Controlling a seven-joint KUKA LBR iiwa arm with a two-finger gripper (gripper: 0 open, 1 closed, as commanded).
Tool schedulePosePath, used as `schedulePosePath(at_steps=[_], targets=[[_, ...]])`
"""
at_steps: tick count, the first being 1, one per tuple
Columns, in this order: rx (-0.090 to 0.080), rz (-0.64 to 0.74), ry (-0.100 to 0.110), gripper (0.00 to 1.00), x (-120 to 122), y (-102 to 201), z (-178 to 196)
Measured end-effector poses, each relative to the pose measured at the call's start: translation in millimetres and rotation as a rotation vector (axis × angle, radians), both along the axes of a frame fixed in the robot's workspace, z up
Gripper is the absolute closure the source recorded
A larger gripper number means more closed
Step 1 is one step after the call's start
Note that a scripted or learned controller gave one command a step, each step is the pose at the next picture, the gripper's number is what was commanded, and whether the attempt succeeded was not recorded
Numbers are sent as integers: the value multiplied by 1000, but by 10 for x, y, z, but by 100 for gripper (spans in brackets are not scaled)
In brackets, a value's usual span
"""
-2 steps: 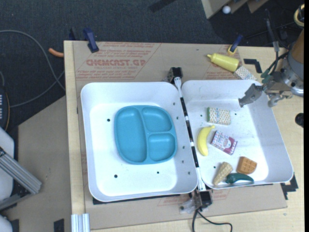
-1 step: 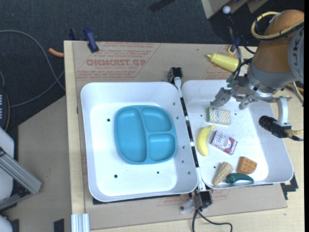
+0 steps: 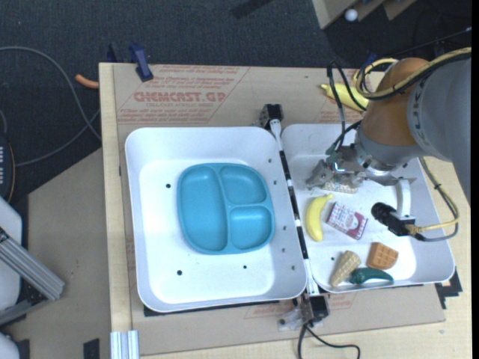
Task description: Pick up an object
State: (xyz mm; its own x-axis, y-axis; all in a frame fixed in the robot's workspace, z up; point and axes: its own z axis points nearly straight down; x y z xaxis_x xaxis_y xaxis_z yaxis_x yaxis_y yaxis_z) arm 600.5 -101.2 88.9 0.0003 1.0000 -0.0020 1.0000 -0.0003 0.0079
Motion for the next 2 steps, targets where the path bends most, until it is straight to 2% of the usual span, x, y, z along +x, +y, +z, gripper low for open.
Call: schedulePosePath(at_steps=[1, 2], targets=[[3, 0, 10, 0, -462, 79, -46], [3, -1, 8, 100, -457, 82, 54]])
